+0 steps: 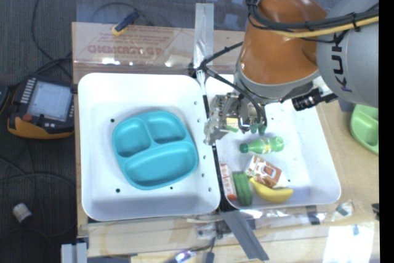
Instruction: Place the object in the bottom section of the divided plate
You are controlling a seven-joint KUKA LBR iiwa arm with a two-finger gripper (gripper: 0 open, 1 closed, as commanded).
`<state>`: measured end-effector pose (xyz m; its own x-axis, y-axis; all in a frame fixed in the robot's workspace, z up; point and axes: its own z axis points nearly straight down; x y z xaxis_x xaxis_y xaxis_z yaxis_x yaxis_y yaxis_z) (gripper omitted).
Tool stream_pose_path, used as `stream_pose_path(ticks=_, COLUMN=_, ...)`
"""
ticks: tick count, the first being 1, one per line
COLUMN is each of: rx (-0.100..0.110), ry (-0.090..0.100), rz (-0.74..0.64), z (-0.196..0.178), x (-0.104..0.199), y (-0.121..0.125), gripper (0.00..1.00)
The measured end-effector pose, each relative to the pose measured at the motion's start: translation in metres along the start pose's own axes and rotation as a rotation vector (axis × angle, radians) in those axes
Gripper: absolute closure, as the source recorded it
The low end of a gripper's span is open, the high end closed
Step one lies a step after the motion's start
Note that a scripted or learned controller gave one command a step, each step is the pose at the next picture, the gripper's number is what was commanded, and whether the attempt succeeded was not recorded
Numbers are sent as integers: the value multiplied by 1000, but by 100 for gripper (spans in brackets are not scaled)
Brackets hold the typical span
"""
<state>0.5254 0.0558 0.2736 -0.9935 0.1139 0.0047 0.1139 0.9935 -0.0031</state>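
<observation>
Desk: two bins side by side.
L bin (92, 132): divided plate (155, 148) inside. R bin (320, 157): bottle (263, 145) behind carton (266, 172); banana (271, 193), cucumber (242, 188) at front; pincer (237, 123) above.

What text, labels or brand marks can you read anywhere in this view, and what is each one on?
"KU": large dark letters on the grey robot arm, cut off at the frame's edge.
Faded red printing on the flat brown cardboard sheet behind the white bins: too blurred to read.
Red-and-white snack packet in the right bin: print too small to read.
Orange handheld pendant's screen: unreadable.
</observation>
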Motion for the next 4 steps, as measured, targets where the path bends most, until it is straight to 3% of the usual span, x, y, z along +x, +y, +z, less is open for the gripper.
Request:
stream_pose_path(ticks=1, rx=-2, ry=-1, rz=-60, z=41, x=-42, y=57, gripper=100)
stream_pose_path(ticks=2, rx=-1, ry=1, rz=-204, z=90, x=10, y=75, gripper=100)
stream_pose_path(ticks=3, rx=-1, ry=-1, rz=151, z=31, x=-20, y=38, gripper=100)
stream_pose_path(ticks=4, rx=-1, ry=2, rz=11, z=116, x=23, y=90, gripper=100)
